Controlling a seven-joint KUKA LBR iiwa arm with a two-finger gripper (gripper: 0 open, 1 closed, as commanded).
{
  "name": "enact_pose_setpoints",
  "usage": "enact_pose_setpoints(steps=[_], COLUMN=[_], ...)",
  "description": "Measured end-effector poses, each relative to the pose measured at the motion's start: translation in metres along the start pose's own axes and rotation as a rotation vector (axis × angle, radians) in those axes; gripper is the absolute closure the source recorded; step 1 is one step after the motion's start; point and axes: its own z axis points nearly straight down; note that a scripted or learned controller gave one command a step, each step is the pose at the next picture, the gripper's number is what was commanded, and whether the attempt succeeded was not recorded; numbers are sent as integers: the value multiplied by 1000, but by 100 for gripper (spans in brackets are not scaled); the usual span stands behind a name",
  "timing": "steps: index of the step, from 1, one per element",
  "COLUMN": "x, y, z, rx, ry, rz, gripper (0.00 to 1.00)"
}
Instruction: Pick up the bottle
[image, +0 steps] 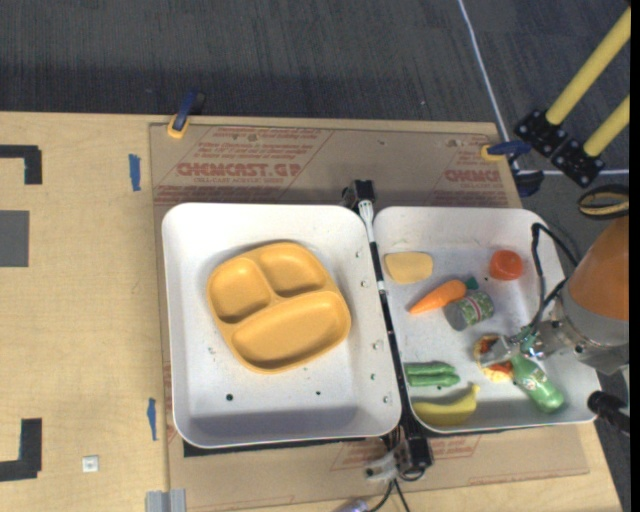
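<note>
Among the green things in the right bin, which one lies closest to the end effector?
The green bottle, lying by the end effector near the bin's right corner. The green pea pod lies farther left, above the banana.

We look down from one fixed camera set above the bench, tilted so the far edge sits at the top of the frame and the dark floor shows beyond it. We stand far enough back to take in both white bins whole: the left bin near the middle of the frame, the right bin toward the right edge. The arm enters from our right, cut off by the frame.
</note>
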Motion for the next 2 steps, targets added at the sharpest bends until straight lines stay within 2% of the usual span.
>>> enact_pose_setpoints(steps=[1, 2], x=[-4, -17], y=[-1, 33], z=[0, 1], rx=[2, 6], ry=[3, 1], rz=[23, -270], gripper=[100, 100])
